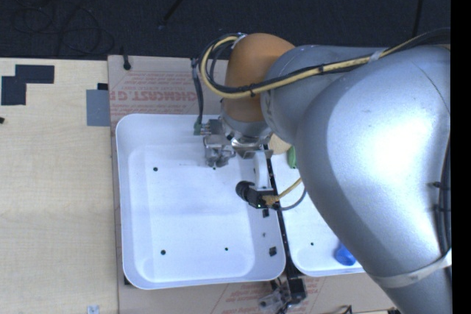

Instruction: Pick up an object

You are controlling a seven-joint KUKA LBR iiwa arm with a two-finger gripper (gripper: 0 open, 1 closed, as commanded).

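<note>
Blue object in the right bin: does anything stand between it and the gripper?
Yes. The gripper sits over the left white bin; the bins' adjoining rims and the arm's own grey body lie between it and the small blue object.

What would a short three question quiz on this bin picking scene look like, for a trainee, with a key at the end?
1. True or false: the gripper is above the left bin.
2. Which colour is the object near the front of the right bin? A red, B blue, C yellow.
3. What colour is the band above the wrist?

Key: 1 true. 2 B, blue. 3 Orange.
</note>
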